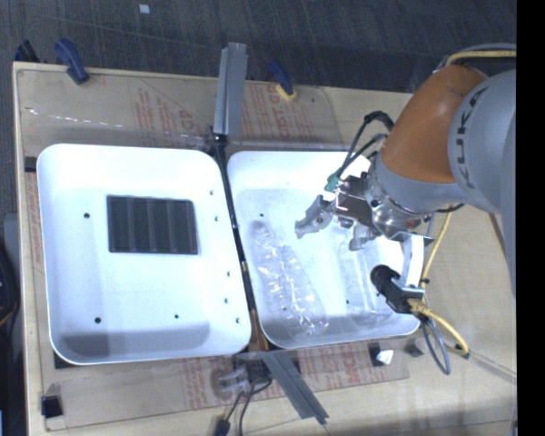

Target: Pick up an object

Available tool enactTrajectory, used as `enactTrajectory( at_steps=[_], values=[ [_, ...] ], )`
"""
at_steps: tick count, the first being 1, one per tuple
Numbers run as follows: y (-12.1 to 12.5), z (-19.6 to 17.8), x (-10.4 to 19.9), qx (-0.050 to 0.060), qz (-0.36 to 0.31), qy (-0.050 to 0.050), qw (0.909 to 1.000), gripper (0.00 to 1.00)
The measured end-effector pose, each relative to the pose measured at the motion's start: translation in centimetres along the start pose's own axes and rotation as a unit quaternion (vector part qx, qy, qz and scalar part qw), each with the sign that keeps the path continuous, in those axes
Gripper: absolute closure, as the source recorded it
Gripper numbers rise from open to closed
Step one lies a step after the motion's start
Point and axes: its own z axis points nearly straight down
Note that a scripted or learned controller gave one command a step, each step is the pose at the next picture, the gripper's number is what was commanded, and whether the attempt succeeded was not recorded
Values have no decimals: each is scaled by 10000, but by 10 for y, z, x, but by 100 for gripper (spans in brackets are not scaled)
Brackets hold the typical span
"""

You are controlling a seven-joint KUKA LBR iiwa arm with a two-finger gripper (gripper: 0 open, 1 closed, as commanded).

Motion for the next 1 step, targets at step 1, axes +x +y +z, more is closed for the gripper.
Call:
enactTrajectory(
  at_steps=[1],
  values=[
    [7,-38,-10,-16,-391,-1,9992,0]
  ],
)
